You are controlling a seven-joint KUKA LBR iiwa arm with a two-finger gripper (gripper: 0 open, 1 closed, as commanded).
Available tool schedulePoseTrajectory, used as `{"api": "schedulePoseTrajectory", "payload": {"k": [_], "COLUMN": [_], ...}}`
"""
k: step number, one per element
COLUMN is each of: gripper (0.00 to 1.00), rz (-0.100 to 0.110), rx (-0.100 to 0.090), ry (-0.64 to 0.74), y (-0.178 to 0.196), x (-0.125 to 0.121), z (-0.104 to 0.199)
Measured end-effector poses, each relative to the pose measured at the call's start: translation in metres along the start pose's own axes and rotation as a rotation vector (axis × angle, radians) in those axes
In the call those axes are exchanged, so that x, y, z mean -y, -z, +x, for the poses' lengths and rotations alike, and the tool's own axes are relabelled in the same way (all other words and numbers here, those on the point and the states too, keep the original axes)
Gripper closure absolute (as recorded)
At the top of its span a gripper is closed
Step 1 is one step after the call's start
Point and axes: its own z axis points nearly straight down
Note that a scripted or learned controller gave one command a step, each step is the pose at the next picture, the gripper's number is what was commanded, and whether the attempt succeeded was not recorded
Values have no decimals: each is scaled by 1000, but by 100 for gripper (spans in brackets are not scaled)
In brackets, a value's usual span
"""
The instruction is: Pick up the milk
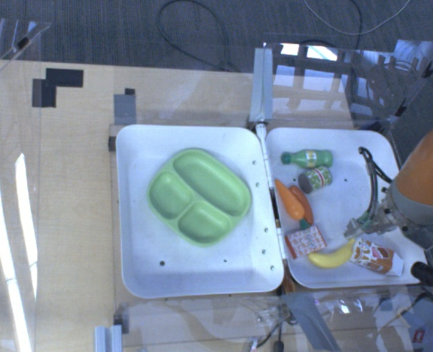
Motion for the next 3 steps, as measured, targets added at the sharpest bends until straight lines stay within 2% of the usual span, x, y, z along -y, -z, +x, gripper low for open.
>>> {"api": "schedulePoseTrajectory", "payload": {"k": [1,2,3], "gripper": [0,0,0], "rz": [0,-2,2], "rx": [0,-2,-1], "ry": [0,-15,63], "y": [0,-21,-4], "x": [0,6,8], "z": [0,-23,-26]}}
